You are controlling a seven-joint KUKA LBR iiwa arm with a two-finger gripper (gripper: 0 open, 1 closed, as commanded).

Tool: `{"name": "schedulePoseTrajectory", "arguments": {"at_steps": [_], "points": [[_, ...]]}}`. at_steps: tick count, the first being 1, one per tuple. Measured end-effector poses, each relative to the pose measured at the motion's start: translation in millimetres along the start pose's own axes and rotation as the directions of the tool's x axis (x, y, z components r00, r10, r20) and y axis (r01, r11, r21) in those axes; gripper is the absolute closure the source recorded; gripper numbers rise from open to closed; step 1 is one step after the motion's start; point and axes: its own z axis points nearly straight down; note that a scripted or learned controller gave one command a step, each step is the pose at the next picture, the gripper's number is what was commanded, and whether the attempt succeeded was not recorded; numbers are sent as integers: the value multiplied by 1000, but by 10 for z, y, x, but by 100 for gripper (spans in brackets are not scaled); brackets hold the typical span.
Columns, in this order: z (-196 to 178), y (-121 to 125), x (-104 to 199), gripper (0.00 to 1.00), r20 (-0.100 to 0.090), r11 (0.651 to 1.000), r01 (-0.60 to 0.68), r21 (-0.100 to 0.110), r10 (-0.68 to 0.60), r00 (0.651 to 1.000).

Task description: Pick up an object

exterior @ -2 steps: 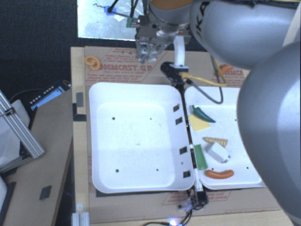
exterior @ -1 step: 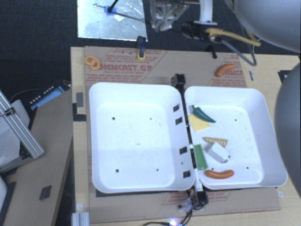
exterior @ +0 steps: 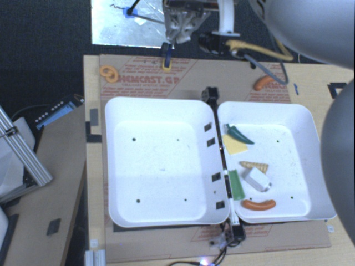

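I count 2 white bins: left bin (exterior: 119,148) and right bin (exterior: 299,148). In the right one, 6 items: 1 green pepper (exterior: 239,133), 1 yellow slice (exterior: 233,145), 1 cone (exterior: 254,165), 1 white block (exterior: 257,180), 1 green stick (exterior: 236,184), 1 sausage (exterior: 258,205). On the cardboard, upper frame: 1 pretzel (exterior: 109,73), 1 more sausage (exterior: 265,83).

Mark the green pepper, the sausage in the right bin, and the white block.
green pepper (exterior: 239,134), camera view, middle of its body.
sausage (exterior: 258,205), camera view, its midsection.
white block (exterior: 257,179), camera view, top face.
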Motion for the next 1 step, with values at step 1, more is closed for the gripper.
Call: {"name": "schedulePoseTrajectory", "arguments": {"at_steps": [1], "points": [[72, -249, 194, 100, 1, 1000, -1, 3, 1, 1000]]}}
